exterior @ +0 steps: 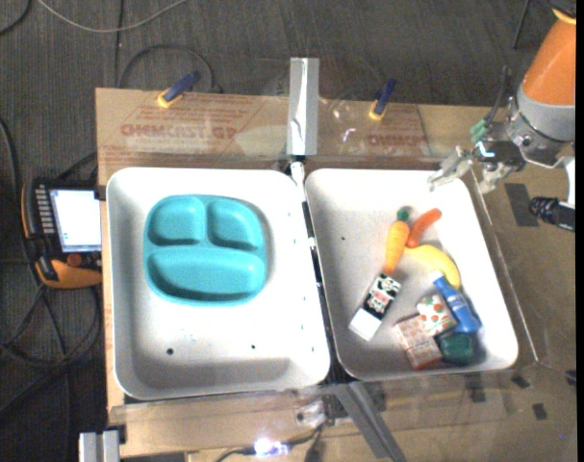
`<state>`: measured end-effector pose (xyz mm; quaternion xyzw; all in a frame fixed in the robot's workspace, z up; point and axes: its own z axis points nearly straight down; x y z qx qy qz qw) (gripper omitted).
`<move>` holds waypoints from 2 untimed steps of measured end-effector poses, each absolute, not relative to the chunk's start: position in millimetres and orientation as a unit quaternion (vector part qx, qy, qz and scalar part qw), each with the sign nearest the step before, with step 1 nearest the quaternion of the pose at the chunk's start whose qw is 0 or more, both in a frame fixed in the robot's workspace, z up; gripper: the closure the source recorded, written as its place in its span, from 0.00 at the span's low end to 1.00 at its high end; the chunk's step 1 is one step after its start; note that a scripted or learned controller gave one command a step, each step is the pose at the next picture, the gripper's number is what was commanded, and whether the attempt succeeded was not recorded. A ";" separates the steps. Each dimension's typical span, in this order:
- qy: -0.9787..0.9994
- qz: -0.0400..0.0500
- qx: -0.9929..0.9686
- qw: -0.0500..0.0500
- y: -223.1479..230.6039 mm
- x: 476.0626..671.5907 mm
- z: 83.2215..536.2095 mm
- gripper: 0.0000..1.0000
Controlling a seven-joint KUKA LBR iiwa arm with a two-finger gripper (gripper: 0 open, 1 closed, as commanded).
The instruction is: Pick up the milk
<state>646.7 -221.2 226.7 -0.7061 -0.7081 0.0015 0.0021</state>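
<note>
Dark carpet with loose cables surrounds the bench (224,123), which bears two white bins side by side. A teal divided plate (209,248) lies in the left bin (128,354). Inside the right bin (349,219), the milk (378,306), a small black-and-white carton, lies tilted near the middle. Just beside it are a carrot (396,243), a yellow banana (436,261), a blue bottle (457,306) and a red-and-white box (426,327). The gripper (452,169) hovers over that bin's far right corner, well apart from the milk; its fingers look slightly spread and hold nothing, though they are small and blurred.
</note>
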 end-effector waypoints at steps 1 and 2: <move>-0.722 0.003 -0.692 0.002 -199.3 557.3 215.0 0.00; -0.731 0.001 -0.683 0.004 -219.8 593.3 119.3 0.00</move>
